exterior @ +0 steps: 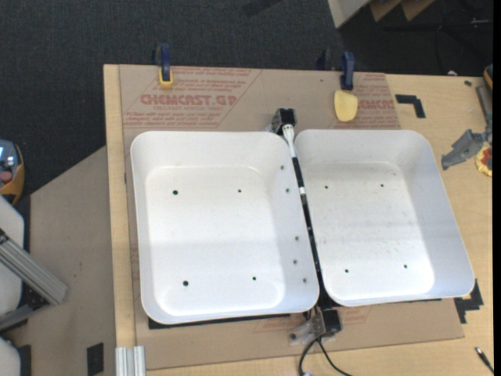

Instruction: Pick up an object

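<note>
One brown board point(203, 92) printed with red lettering takes up most of the bench, over dark carpet point(78, 22). On it lies the right bin point(450, 218), shallow and white with rounded corners and four small dark dots on its floor. The left bin point(137, 210), much the same in shape and dots, lies just beside the right bin, rim against rim. A thin black strip point(305, 218) runs along that shared edge, from a small black fitting at the right bin's far left corner to another at its near left corner, where a dark cable point(321, 355) trails off.

A grey metal piece point(463, 149) rests on the board just off the right bin's far right corner; what it is cannot be told.

A blue clamp point(347, 67) grips the board's far edge beyond the right bin. A second blue clamp point(163, 63) sits well to the left of it, beyond the left bin.

The pale yellow rounded object point(345, 106) lies on the board just beyond the right bin's far rim, outside it and directly below the nearer clamp.

The gripper's state cannot be told from this view.
</note>
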